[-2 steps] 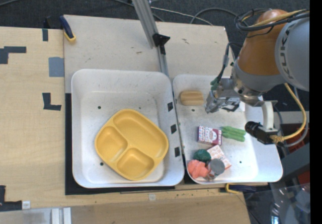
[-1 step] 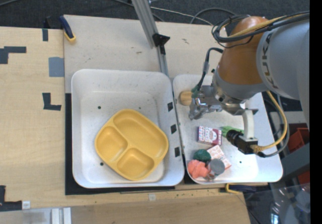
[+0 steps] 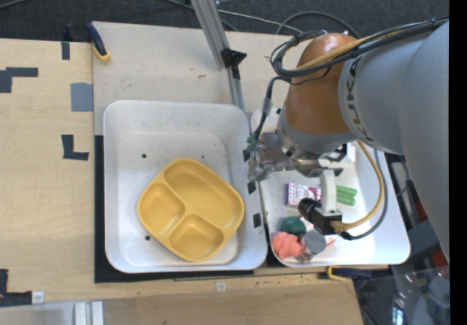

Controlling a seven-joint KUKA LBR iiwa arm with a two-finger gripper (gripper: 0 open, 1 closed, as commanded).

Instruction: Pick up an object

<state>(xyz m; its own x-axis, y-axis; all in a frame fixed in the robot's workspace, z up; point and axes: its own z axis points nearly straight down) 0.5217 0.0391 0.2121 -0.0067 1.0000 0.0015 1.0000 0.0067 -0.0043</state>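
Over R bin [image 3: 379,243]: gripper [image 3: 257,163], state unclear; L bin [image 3: 120,170] w/ 1 yellow tray [image 3: 191,208]

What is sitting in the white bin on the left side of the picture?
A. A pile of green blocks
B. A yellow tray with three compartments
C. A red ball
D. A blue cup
B: the left bin holds a yellow divided tray with three compartments, lying flat near the bin's lower edge.
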